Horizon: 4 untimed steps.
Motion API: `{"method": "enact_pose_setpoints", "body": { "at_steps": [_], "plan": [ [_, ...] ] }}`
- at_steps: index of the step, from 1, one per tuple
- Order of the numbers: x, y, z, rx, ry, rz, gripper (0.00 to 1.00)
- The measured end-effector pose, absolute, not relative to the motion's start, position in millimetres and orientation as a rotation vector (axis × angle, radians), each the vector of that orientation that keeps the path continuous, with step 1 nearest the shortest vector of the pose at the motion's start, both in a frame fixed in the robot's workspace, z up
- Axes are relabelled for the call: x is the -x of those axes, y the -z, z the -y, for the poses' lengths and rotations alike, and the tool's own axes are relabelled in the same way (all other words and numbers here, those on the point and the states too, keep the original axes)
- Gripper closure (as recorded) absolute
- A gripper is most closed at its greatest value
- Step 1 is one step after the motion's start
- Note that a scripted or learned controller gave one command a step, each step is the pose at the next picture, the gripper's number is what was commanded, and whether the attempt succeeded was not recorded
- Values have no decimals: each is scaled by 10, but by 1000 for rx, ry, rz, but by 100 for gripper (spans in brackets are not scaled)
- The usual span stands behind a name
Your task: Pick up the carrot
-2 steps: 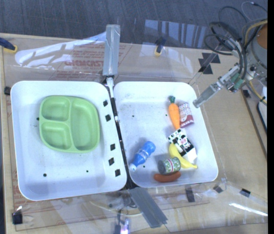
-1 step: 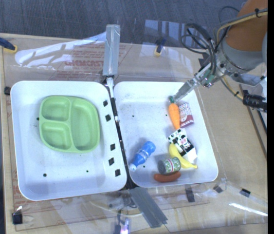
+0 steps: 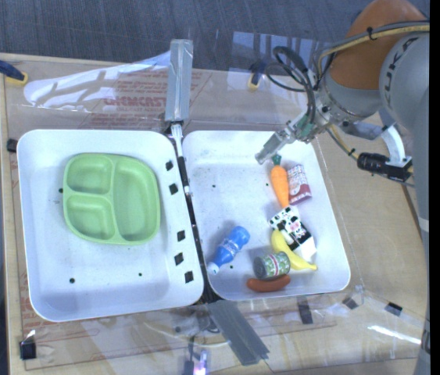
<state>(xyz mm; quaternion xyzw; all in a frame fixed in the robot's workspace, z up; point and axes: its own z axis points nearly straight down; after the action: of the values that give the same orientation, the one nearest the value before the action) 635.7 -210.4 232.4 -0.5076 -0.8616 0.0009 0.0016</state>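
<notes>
— Orange carrot: where?
— Right bin, just below the jaws, touching a red packet.
— Jaws' state?
— Holding nothing; their opening cannot be told.

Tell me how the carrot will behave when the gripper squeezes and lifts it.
The carrot looks like smooth toy plastic, so probably stiff, light and somewhat slippery. Its tapered round shape may let it roll or squirt away from the gripper, toward the packet beside it.
</notes>
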Motion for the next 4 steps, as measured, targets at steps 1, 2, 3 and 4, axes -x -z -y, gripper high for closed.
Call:
{"method": "enact_pose_setpoints", "body": {
  "at_steps": [1, 2, 3, 4],
  "plan": [
    [-6053, -1744, 2092, 1558, -2, 2727, 0],
    [-5966, -1714, 2087, 1534, -2, 2738, 0],
    [-6437, -915, 2098, 1513, -1, 2752, 0],
    [-6454, -1041, 2097, 1507, -2, 2760, 100]
  ]
}}
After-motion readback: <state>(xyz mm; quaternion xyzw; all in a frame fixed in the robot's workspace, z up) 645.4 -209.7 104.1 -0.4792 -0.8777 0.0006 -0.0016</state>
